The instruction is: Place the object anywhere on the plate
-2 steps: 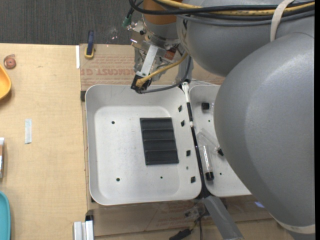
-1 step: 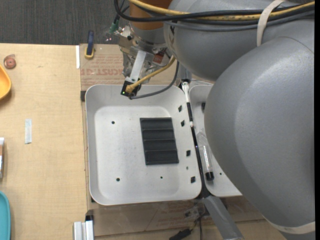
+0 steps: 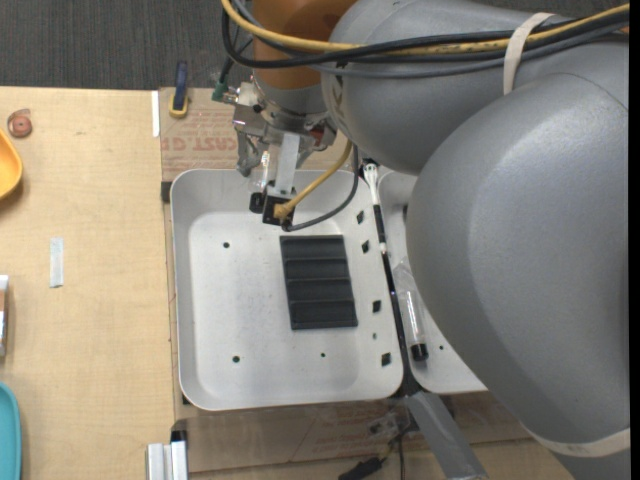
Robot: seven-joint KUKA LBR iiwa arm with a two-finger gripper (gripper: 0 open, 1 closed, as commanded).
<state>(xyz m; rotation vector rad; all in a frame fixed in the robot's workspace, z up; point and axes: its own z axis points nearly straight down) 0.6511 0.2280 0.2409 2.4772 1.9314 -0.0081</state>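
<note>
Mid-frame in the white bin, the black ribbed slab looked stiff and light, best pinched across its 2 long edges; how wide the gripper stood I couldn't tell

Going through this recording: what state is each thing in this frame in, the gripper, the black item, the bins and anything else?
gripper: over the left bin's far edge, apart from the black ribbed block.
black ribbed block: lying flat on the left bin's floor, not held.
left bin: upright, holding the block.
right bin: largely hidden under the arm.
clear tube: lying along the rim between the bins.
</note>
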